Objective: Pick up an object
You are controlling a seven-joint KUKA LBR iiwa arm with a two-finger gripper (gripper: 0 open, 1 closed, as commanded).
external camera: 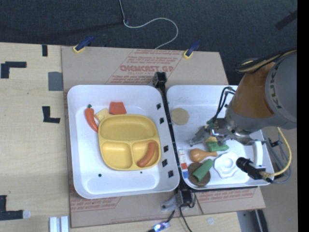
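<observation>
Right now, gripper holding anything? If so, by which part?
Cannot be told. The gripper is low in the right bin, beside the toy food pile, but nothing shows between its fingers.

The bench is seen from a single fixed camera set above it, looking down at a slant, so that the far edge with its cardboard sheet (pixel 145 66) lies toward the top of the picture. Both the left bin (pixel 79 144) and the right bin (pixel 193 95) are taken in whole from a moderate height, with some surrounding tabletop. The arm (pixel 263 98) is seen entering from the right edge.
</observation>
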